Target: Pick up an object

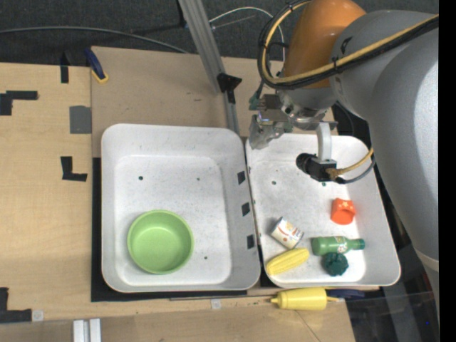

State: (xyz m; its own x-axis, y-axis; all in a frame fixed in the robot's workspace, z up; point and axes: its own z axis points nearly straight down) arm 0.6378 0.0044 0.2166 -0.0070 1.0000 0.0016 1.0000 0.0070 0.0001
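Note:
My gripper (258,135) hangs over the far left corner of the right bin (303,194), close to the wall between the two bins. Nothing shows in it. The bin's near end holds an orange piece (343,210), a small white and red can (287,232), a green bottle (337,246) lying on its side, a dark green lump (335,263) and a yellow corn cob (287,261). These all lie well below the gripper in the view. A green bowl (160,241) sits in the near left part of the left bin (117,144).
A yellow squeeze bottle (303,299) lies on the bench just outside the right bin's front rim. A grey metal pole (203,34) slants down to the bins' far edge. The arm's bulk covers the right bin's far right side, with a black cable fitting (317,166) hanging over it.

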